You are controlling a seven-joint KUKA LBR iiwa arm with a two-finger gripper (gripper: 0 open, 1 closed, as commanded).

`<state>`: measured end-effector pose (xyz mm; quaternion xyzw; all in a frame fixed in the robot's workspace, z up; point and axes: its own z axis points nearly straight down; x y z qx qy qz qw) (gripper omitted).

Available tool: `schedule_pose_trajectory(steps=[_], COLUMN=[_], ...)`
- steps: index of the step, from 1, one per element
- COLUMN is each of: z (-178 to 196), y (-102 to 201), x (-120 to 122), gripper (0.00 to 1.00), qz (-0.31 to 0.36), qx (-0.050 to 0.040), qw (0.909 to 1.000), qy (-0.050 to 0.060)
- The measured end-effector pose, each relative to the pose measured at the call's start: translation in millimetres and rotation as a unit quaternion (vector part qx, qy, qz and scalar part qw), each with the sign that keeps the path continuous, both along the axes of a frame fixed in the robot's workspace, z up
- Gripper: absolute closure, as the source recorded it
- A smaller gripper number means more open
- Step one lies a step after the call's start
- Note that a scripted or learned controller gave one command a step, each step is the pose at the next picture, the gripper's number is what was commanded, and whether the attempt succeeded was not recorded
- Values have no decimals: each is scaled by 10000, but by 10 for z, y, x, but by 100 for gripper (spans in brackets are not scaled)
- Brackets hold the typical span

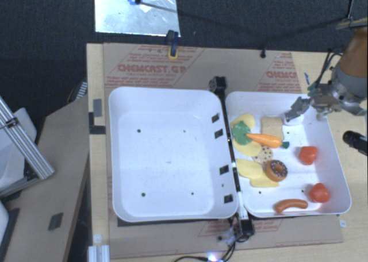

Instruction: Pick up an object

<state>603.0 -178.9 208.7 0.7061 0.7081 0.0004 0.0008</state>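
Note:
The right bin [336, 166] holds several toy foods. An orange carrot [265, 138] with a green top lies across yellow pieces [245, 147], next to a pale tan block [271, 124]. A brown donut [276, 169] and a speckled cookie [264, 154] sit mid-bin. Two red tomatoes [308, 154] [318, 192] and a sausage [291, 204] lie toward the front right. My gripper [294, 115] hangs over the bin's back part, just right of the tan block, with nothing visibly in it.
The left bin [123, 140] stands beside the right one, with black clips along the shared wall [227, 151]. The arm [352, 74] comes in over the right bin's back right corner. A black piece [356, 141] sticks in at the right.

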Motion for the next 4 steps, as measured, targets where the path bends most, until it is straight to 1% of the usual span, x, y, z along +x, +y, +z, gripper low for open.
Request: schedule_pose_trajectory(steps=[1, 2, 3, 4], z=[-1282, -1228, -1225, 291], y=[532, 220, -65, 236], x=[-145, 248, 689, 695], gripper=[0, 0, 0, 0], qz=[17, 7, 28, 29], qx=[14, -8, 0, -13], qw=[10000, 10000, 10000, 10000], qy=[9, -22, -32, -90])
